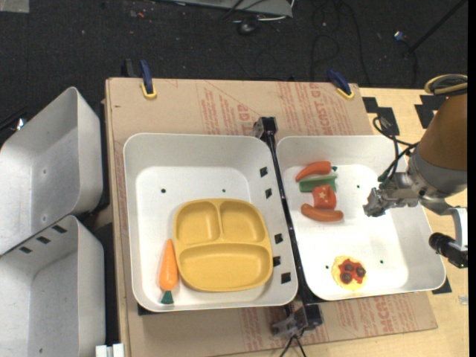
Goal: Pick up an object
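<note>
In the right bin (394, 251) lie several toy foods. A red chili with a green stem (314, 171) sits at the back, a red pepper piece (323, 196) lies just in front of it, and a sausage (321, 214) is below that. A small pizza slice (349, 271) rests near the bin's front. My gripper (374, 204) hangs over the right bin's middle right, about a hand's width to the right of the sausage and pepper, with nothing seen between its fingers.
The left bin (149, 162) holds a yellow divided plate (223, 244) and an orange carrot (169, 268) beside the plate's left edge. A black divider (281, 199) separates the bins. The arm enters from the right. Two white trays (44, 199) stand off the bench at left.
</note>
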Action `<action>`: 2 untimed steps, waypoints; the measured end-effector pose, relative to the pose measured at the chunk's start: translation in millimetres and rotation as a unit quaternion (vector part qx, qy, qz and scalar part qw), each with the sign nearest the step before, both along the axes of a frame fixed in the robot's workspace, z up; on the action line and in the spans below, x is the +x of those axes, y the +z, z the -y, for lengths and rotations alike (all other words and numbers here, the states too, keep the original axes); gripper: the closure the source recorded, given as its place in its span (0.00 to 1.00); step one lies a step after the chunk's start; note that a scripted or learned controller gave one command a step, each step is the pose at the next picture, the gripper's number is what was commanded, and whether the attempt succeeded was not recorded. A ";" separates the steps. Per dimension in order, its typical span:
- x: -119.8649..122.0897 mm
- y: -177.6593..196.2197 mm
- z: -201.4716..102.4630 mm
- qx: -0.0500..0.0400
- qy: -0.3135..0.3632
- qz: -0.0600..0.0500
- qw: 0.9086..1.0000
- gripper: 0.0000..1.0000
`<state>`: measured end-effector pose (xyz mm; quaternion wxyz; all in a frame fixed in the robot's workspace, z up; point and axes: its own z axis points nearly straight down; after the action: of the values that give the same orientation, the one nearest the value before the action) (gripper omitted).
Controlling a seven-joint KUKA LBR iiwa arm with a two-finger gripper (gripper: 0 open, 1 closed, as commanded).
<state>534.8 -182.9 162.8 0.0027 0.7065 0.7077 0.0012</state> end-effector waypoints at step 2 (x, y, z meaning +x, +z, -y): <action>-10.1 95.9 -6.2 0.000 0.001 0.000 1.000 1.00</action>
<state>524.7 -176.7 258.7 0.0026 0.7060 0.7082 0.0012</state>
